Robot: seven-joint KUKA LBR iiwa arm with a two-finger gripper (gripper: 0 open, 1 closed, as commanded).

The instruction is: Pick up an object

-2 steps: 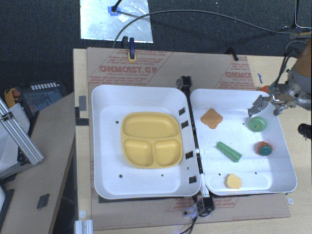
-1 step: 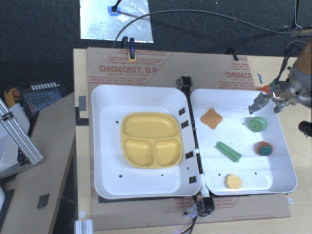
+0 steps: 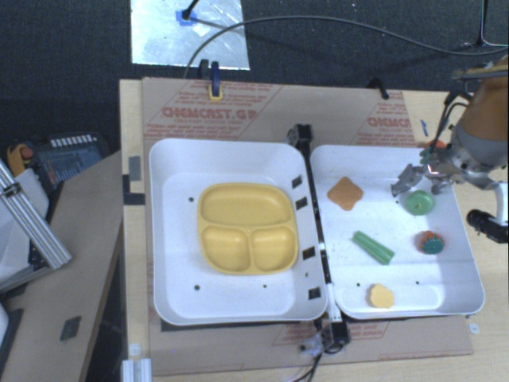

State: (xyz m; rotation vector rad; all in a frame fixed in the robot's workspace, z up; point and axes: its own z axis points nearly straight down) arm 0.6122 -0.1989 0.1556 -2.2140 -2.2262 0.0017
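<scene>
**Nearly over the green ball, nothing grasped yet**

Now look at your gripper [image 3: 415, 183]: it hangs in the right bin [image 3: 398, 297], at the far right side, with its grey fingers spread apart and pointing toward the bin's middle. Nothing sits between them. The green ball [image 3: 419, 204] lies just beside the tips, on the near side, so I judge that to be your likeliest target; the arm comes in low from the right, which suits a reach to that corner.

Around it you have other choices. The orange piece [image 3: 345, 193] lies toward the divider, the green stick [image 3: 373, 247] lies slantwise mid-bin, the red-and-teal ball [image 3: 430, 243] sits near the right wall, and a yellow piece [image 3: 381, 296] rests by the front rim. All lie well apart, so nothing crowds the ball. The right wall is close, though, and a round thing may roll off.

The left bin [image 3: 171, 213] carries a yellow tray [image 3: 244, 228].
</scene>
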